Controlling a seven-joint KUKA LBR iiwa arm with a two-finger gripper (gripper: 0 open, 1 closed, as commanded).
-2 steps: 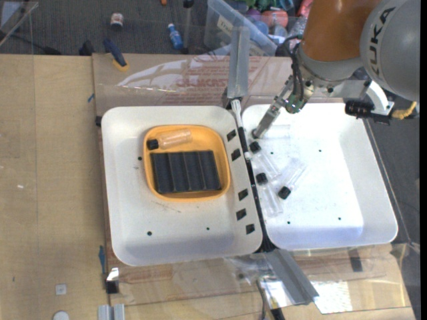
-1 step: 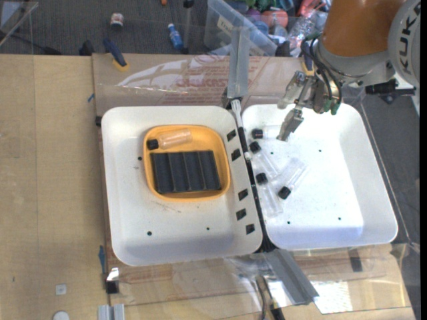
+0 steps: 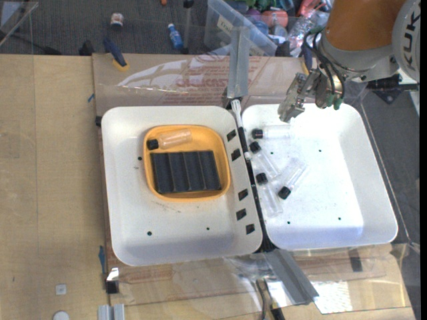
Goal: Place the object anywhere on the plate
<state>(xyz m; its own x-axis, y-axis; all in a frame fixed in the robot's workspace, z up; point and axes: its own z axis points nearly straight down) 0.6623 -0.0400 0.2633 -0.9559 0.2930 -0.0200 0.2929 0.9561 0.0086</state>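
An orange plate [image 3: 224,153] lies in the left white bin [image 3: 127,199]. On it sit a black ridged block [image 3: 185,172] and, at its far edge, a clear vial with a black cap [image 3: 173,139]. Several more clear vials with black caps lie in the left half of the right bin [image 3: 347,179], among them one at the middle [image 3: 291,179] and one near the far left corner [image 3: 257,133]. My gripper [image 3: 292,109] hangs over the right bin's far left part, above and to the right of that corner vial. I see nothing in it.
Black clips [image 3: 241,193] line the seam between the two bins. An upright metal bar [image 3: 237,59] stands behind the seam. A clear box of coloured toys [image 3: 267,9] sits beyond the bench. Cardboard [image 3: 167,79] lies behind the left bin.
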